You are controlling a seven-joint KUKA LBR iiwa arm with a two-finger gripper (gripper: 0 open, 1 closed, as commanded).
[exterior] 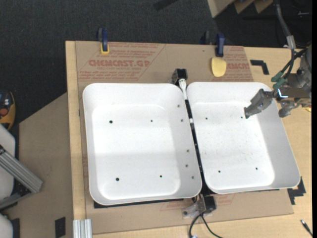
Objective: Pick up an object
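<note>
My gripper [264,113] hangs over the upper right corner of the right bin [277,177], at the end of the arm that reaches in from the right. Its two grey fingers are spread apart, one finger [256,104] slanting down-left over the bin floor and the other near the bin's right rim. Between them I see only white bin floor. A small yellow object [218,66] lies on the cardboard board just beyond the right bin's far rim, apart from the gripper.
The left bin [89,133] sits beside the right one, joined by a black strip [190,128] with a clip at its far end. Two blue clamps [103,36] [220,42] hold the board's far edge. Cables trail at the front [200,212].
</note>
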